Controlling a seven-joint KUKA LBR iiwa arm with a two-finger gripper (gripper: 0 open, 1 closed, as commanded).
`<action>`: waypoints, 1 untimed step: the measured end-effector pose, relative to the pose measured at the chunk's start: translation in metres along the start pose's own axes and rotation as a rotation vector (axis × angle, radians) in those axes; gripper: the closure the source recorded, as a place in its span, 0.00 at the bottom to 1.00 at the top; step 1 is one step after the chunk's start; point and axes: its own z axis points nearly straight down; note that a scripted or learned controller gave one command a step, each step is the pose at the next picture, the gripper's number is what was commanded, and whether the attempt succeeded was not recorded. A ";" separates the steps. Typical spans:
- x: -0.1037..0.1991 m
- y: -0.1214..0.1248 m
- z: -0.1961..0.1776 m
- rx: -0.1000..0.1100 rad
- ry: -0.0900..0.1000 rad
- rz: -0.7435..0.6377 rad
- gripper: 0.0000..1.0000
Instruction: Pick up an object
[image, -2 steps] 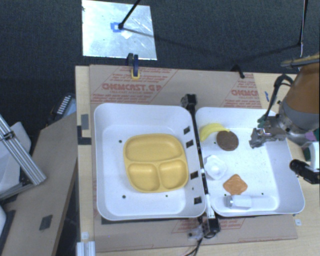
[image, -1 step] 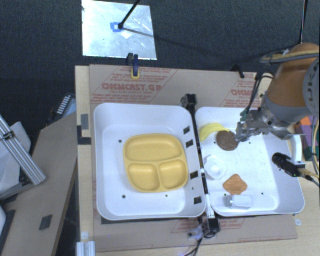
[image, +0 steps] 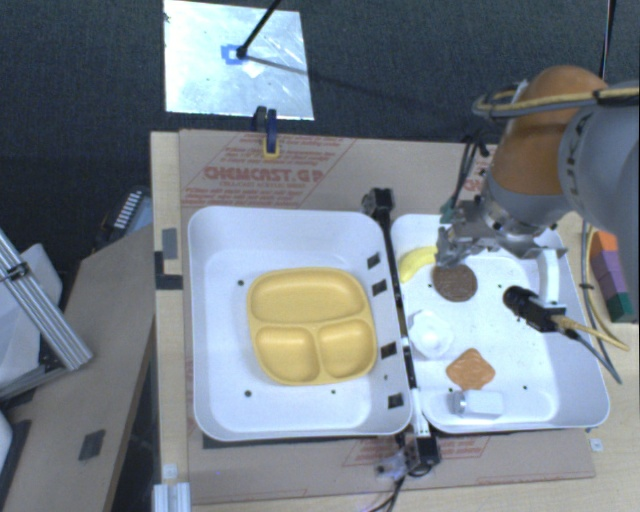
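1. The left bin (image: 215, 300) is sitting on the desk (image: 300, 170). A yellow tray (image: 300, 325) is lying flat inside it.
2. The right bin (image: 505, 340) is holding a few small things. A yellow banana (image: 414, 262) is lying near its far left corner. A white lump (image: 430, 335) is resting nearer the front.
3. A brown disc (image: 456, 284) is lying flat on the floor of the right bin, just beside the banana. I am guessing this is the thing to pick up.
4. The gripper (image: 458, 255) is hanging right over the far edge of the disc. I cannot tell if it is open or closed. I also cannot tell if it is touching the disc.
5. The disc is looking thin, flat and light, so lifting it should be easy. Getting hold of it may be the hard part, because it is lying so low. I am thinking the best hold is across its round edge, one side against the other, with a soft squeeze. It may slide on the smooth bin floor.
6. An orange piece (image: 470, 370) and a white block (image: 482, 404) are lying near the front, well apart from the gripper.
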 end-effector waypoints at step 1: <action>0.041 0.019 -0.007 0.000 0.000 0.001 1.00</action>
